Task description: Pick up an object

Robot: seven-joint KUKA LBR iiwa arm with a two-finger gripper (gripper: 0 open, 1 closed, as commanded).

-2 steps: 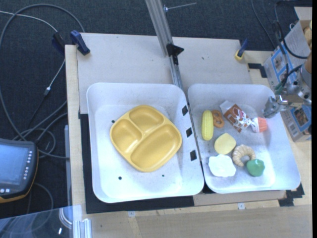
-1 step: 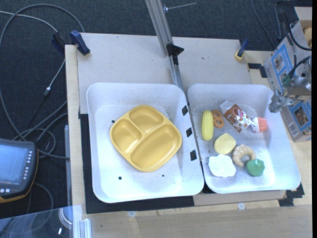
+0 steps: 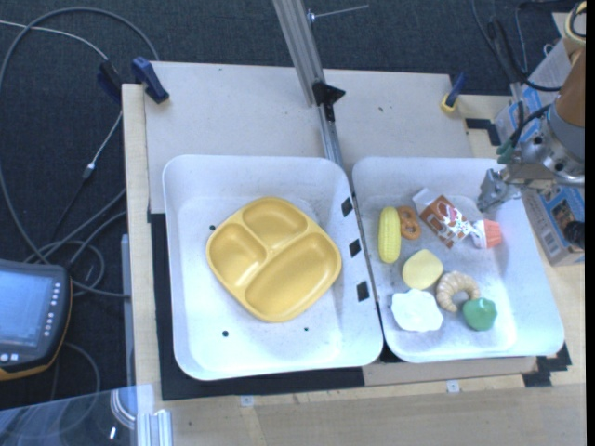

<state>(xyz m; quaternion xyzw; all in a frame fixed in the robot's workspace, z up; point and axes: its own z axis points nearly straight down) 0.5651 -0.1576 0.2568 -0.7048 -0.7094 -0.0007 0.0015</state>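
Note:
The right bin [image 3: 535, 277] holds several toy foods: a yellow corn cob [image 3: 389, 235], a small pretzel-like piece [image 3: 408, 223], a brown and red packet [image 3: 448, 221], an orange-red piece [image 3: 491, 234], a yellow lump [image 3: 422, 269], a white piece [image 3: 416, 310], a tan ring-shaped shrimp [image 3: 456, 289] and a green pepper [image 3: 480, 314]. My gripper [image 3: 495, 191] hangs over the bin's upper right part, just above and right of the packet, close to the orange-red piece. Nothing shows between its fingers.
The left bin [image 3: 186, 193] carries a yellow divided plate [image 3: 273, 258]. A metal post [image 3: 297, 31] rises behind the seam between the bins. Blue clamps [image 3: 149, 77] sit at the bench's back corners. Cables and a pendant [image 3: 28, 314] lie on the floor at left.

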